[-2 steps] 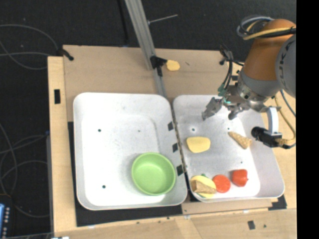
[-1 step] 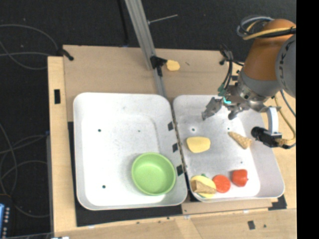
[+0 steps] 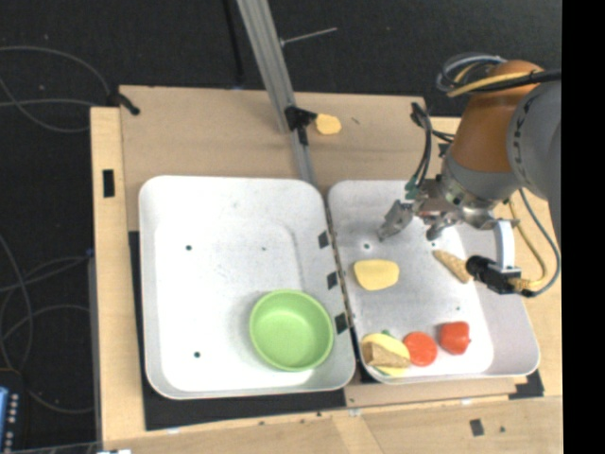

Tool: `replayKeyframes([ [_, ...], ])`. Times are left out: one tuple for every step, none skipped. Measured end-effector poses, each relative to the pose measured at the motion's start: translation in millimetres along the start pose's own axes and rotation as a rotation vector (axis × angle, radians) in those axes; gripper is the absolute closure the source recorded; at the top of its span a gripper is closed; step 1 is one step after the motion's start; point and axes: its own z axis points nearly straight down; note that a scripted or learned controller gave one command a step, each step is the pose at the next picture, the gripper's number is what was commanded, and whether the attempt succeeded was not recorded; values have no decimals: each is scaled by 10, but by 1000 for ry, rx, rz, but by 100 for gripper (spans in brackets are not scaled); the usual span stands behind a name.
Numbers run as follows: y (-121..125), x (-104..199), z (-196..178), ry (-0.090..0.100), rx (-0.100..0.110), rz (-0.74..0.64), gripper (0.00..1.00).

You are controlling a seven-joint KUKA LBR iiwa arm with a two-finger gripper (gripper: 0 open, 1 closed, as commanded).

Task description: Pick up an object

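At the far left we see dark floor crossed by loose cables (image 3: pixel 38 74), then the tan desk (image 3: pixel 208 130) whose left edge runs just outside the left white bin (image 3: pixel 165 253). This bin carries a green bowl (image 3: pixel 291 329) near its lower right corner, close to the front wall; the rest of its floor lies open. A slanted metal post (image 3: pixel 269 55) descends from the top edge to the desk, ending just behind the seam between the two bins, with a small yellow piece (image 3: pixel 328 125) on the desk beside it. In the right white bin (image 3: pixel 364 211), a pale yellow object (image 3: pixel 376 274) lies near the middle left, with bare floor all round it. Along the front wall we note a yellow and tan object (image 3: pixel 386 352) in the lower left corner, a round red-orange object (image 3: pixel 421 348) touching it, and a red object (image 3: pixel 455 338) just beside that. The claw (image 3: pixel 416 223) hangs over the upper half of this bin, its fingers (image 3: pixel 394 221) spread apart with nothing between them, above and to the right of the pale yellow object and apart from it. A tan stick-like object (image 3: pixel 451 265) lies just below the claw's right side. The grey arm with its orange band (image 3: pixel 487 130) enters from the right, bent down over the bin's far right corner.
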Motion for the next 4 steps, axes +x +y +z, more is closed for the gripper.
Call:
replayKeyframes([
  [-63, -25, 439, 0, 1, 1, 0],
  [-68, -44, 715, 0, 0, 1, 0],
  [-53, -47, 587, 2, -5, 5, 100],
  [-75, -9, 136, 4, -8, -1, 100],
])
